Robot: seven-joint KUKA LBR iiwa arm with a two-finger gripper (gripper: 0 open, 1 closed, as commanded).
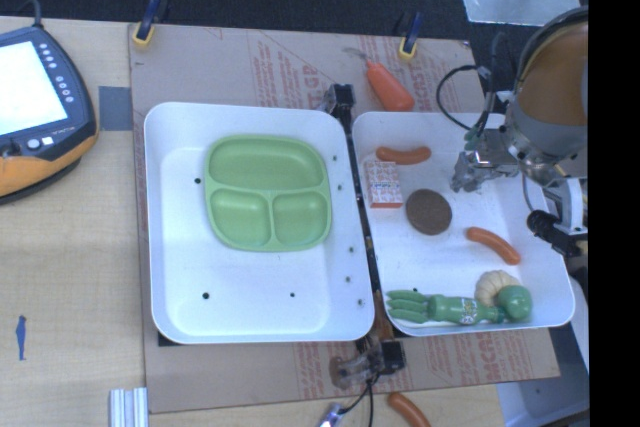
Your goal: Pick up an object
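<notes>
Gripper (470,173) just up and to the right of the brown disc (428,212), over the right bin (560,310), close but apart from the disc. Grip state impossible to tell from this slant: tip too dark and small, nothing visibly held.

Judged the likeliest pick: the brown disc, nearest of all the objects. Lies down and to the left of the tip, flat and round, so no long axis to square up to; any wrist angle likely to serve, provided the tip drops over its middle and not its upper right edge.

Other candidates, all placed from the disc:
- upper sausage (403,155) above and slightly left, long axis running left to right.
- small red-and-white carton (382,183) just left, hard against the wall between the bins.
- lower sausage (493,245) down and right, axis slanting downward to the right.
- pale bread roll (490,285) and green toy (455,307) well below, along the near wall.

Far to the left of the disc, in the left bin (170,215), a green divided plate (268,192), well apart from the gripper.
</notes>
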